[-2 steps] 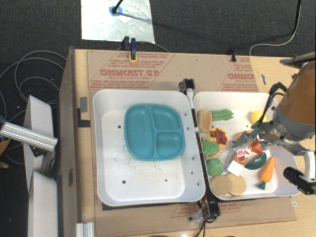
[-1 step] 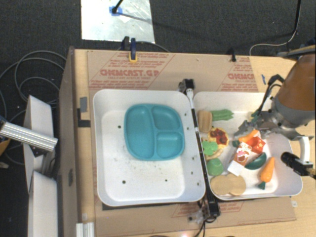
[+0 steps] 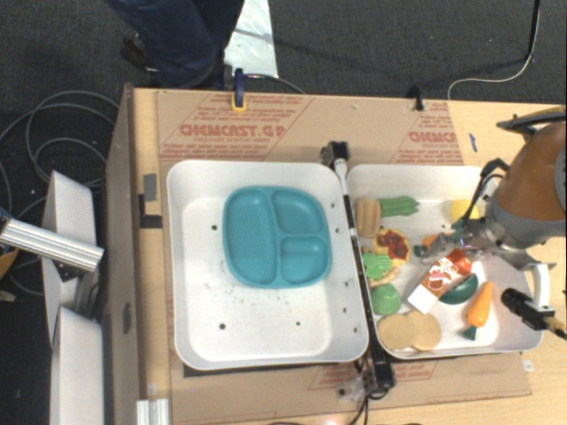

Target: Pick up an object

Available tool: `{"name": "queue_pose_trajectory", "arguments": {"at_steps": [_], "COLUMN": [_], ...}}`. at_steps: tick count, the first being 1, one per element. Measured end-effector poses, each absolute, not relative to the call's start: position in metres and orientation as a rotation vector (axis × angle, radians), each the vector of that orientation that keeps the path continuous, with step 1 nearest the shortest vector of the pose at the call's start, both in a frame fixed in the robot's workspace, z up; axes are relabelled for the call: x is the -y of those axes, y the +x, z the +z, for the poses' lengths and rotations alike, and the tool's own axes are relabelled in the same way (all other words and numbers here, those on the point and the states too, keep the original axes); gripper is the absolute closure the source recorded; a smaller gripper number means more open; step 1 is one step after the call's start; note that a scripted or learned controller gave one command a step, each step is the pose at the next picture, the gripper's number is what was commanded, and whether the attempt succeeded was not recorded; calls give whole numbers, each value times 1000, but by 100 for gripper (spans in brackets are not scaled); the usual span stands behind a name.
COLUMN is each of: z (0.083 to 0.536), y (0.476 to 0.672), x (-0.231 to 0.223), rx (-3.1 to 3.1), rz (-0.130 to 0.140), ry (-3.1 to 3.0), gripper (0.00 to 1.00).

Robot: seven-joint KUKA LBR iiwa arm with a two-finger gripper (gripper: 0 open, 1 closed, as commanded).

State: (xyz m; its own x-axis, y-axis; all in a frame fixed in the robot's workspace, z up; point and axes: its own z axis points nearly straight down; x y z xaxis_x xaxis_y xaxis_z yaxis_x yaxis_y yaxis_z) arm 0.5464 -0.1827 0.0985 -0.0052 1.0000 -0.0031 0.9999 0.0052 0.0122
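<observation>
Gripper (image 3: 436,244) low in right bin (image 3: 443,182), finger state unclear — red-white carton (image 3: 440,282) just below it, long axis running lower-left.

You're looking at smooth, slightly glossy white plastic bins (image 3: 199,264), a matt teal plastic tray (image 3: 276,235), printed brown cardboard (image 3: 292,127) beneath, and shiny plastic toy food (image 3: 400,264).

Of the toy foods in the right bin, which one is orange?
The carrot, near the bin's lower right corner beside the dark green piece. It alone is solid orange with a green stem end.
</observation>
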Motion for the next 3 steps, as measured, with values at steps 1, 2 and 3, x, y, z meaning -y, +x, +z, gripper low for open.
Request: {"name": "queue_pose_trajectory", "arguments": {"at_steps": [1,2,3], "z": [93,93,106], "y": [630,643,645], "x": [207,200,200], "rx": [-2220,-2214,-2218], "rz": [9,-17,-20], "ry": [2205,2228,2222], "gripper": [0,0,100]}}
